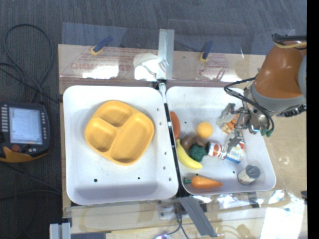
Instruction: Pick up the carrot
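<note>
The carrot (206,182) is orange with a pointed tip and lies flat near the front wall of the right bin (259,185). My gripper (235,122) hangs over the far right part of that bin, well behind the carrot and to its right, above a small orange-and-white item (227,127). Nothing shows in its grasp. The grey arm with its orange band (279,73) reaches in from the right.
Around the carrot lie a banana (187,158), an orange ball (204,129), a green item (198,153), a red-and-white can (215,150), a blue-white packet (235,155), a grey round tin (248,174) and a red long item (174,124). A yellow divided plate (119,131) sits in the left bin (79,183).
</note>
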Controlling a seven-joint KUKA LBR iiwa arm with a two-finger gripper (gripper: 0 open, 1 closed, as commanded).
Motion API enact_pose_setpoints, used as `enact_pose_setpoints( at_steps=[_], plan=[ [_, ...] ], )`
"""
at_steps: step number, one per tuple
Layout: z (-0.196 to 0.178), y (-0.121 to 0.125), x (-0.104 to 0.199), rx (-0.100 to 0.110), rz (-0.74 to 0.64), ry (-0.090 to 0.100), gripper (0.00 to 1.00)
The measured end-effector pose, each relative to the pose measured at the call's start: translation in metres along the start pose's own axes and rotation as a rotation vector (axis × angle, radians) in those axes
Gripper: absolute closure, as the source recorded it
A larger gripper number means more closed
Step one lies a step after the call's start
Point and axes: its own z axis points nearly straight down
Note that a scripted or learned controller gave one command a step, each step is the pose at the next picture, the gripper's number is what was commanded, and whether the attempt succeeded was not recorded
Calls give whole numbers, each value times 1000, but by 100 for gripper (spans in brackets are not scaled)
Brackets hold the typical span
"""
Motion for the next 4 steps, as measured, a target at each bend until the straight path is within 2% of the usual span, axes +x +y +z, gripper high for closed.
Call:
enact_pose_setpoints(
  at_steps=[1, 2, 3, 4],
  plan=[
    [36, -42, -49, 2, 223, -8, 0],
    [80, -53, -75, 0, 460, -19, 0],
    [79, 58, -73, -4, 447, -22, 0],
    [-18, 88, -83, -2, 694, -17, 0]
  ],
)
